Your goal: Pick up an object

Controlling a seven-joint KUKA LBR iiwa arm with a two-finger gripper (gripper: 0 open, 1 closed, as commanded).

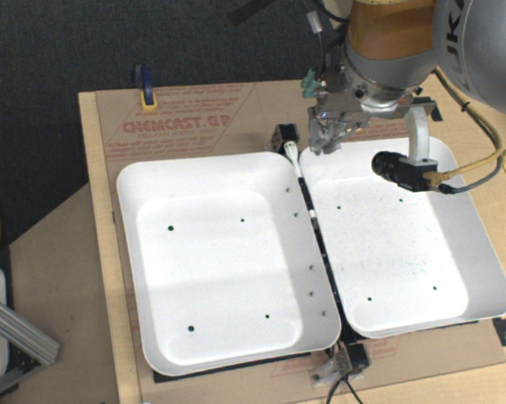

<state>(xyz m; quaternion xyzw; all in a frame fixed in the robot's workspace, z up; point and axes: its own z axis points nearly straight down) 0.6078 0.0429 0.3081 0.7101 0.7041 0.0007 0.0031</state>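
Gripper (325,139), the two-finger metal one under the grey arm with the orange band (385,0), hangs over the far-left corner of the right shallow white plastic bin (468,248), just beside the seam between the bins. Finger state: cannot tell, the tips are a small blur against the rim. Nothing visible between them, so no grasp.

Target problem: no loose object to pick shows in either the right bin or the left shallow white plastic bin (143,250). Both floors show just small dark dots, which look like bin features rather than items. The black cylindrical unit (400,168) with the cable over the right bin looks arm-mounted, not a pick candidate.

Doing this step well, my read: don't descend here, it's close to the rim and the black clip (282,137) at the seam. Confirm a target first, then approach well inside a bin floor.
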